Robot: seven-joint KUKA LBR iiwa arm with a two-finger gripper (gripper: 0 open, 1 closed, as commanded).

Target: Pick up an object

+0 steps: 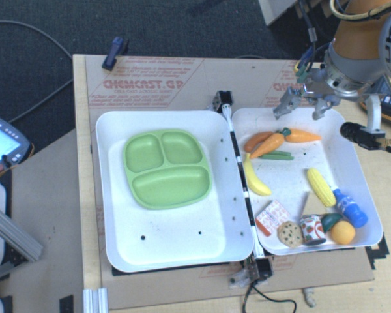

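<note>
While the gripper (303, 106) hovers with fingers spread and nothing between them over the far edge of the right bin (365, 175), the nearest candidate, an orange carrot (302, 135), lies just below it, so a short descent should suffice.

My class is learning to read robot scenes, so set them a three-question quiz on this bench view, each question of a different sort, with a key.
1. True or false: the green divided plate lies in the left bin.
2. Which lies nearest the gripper? A) cookie B) carrots C) blue bottle
3. Fill in: the banana lies against the right bin's ____ wall.

Key: 1 true; 2 B; 3 left.
</note>
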